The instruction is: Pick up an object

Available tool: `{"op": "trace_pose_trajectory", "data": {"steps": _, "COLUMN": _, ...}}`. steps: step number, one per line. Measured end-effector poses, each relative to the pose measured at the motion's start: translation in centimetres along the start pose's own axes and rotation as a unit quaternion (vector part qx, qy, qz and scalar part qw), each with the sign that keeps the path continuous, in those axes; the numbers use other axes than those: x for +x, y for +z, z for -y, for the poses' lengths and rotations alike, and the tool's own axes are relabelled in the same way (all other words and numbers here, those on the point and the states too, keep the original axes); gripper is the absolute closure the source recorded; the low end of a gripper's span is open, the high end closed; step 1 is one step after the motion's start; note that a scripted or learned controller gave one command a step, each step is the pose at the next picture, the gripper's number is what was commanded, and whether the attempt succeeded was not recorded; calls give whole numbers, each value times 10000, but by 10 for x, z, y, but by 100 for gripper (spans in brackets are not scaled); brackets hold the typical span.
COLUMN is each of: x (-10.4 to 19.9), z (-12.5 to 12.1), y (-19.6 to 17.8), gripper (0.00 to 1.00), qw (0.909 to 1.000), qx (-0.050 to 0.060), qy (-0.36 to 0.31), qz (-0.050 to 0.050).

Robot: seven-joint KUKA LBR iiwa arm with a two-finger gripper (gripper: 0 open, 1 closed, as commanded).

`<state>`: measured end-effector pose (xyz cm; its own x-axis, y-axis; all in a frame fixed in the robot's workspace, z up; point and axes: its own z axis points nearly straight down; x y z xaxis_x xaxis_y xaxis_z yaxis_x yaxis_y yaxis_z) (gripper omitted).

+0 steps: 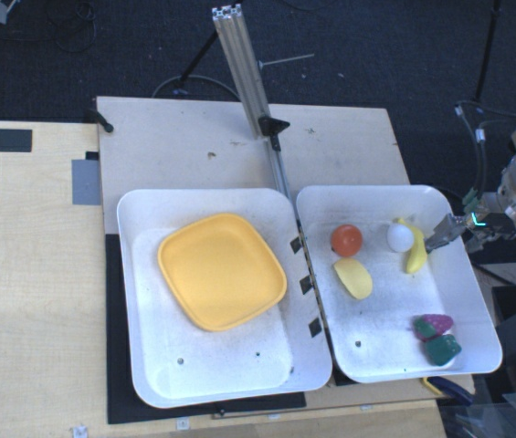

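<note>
Approaching, the gripper (442,234) hangs over the right bin (463,276); its opening cannot be told. Next: descend onto the banana (415,255) just beside it.

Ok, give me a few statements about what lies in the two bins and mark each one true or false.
1. The yellow plate lies in the left bin. True.
2. The red ball sits in the same bin as the plate. False: it is in the right bin.
3. The white ball lies right beside the banana. True.
4. The pincer is above the left bin. False: it is at the right bin's right rim.
5. The green object lies beside the plate. False: it lies in the right bin's near corner.
</note>
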<state>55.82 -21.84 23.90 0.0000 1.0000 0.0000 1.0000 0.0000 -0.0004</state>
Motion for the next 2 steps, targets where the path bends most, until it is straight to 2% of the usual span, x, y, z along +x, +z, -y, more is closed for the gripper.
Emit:
{"op": "trace_pose_trajectory", "data": {"steps": 1, "x": 0, "z": 0, "y": 0, "gripper": 0, "qw": 10000, "qx": 0, "qy": 0, "qz": 0}}
{"op": "trace_pose_trajectory", "data": {"steps": 2, "x": 1, "z": 5, "y": 63, "gripper": 0, "qw": 10000, "qx": 25, "qy": -4, "qz": -7}}
